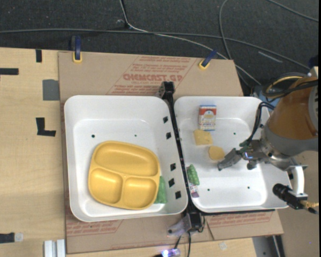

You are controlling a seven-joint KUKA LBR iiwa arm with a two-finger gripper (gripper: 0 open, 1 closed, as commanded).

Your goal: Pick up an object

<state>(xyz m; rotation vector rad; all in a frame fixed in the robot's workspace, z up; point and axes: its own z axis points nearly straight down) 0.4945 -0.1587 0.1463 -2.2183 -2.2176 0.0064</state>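
From the camera above the bench, I see my arm (pixel 291 119) reaching in from the right, its orange band over the right edge of the right bin (pixel 230 201). My pincer (pixel 236 159) hangs low over that bin's floor, and its dark fingers (pixel 228 161) point left toward the middle of the bin. Whether they are spread or pressed together I cannot tell from this slant; I see nothing between them.

Just left of my fingertips lies a small yellow lump (pixel 216 153), close but apart from them as far as I can judge. A little farther back and left sits a pale yellow block (pixel 203 137), and beyond it, near the far wall, a small white and red box (pixel 207 116) stands upright. Against the left wall of this bin, toward the near side, lies a green packet (pixel 193 175).

The left bin (pixel 77 143) holds a yellow divided tray (pixel 123 173) with three compartments, and a green thing (pixel 161 190) is wedged between its right edge and the bin wall. Both bins rest on a cardboard sheet (pixel 144 74).
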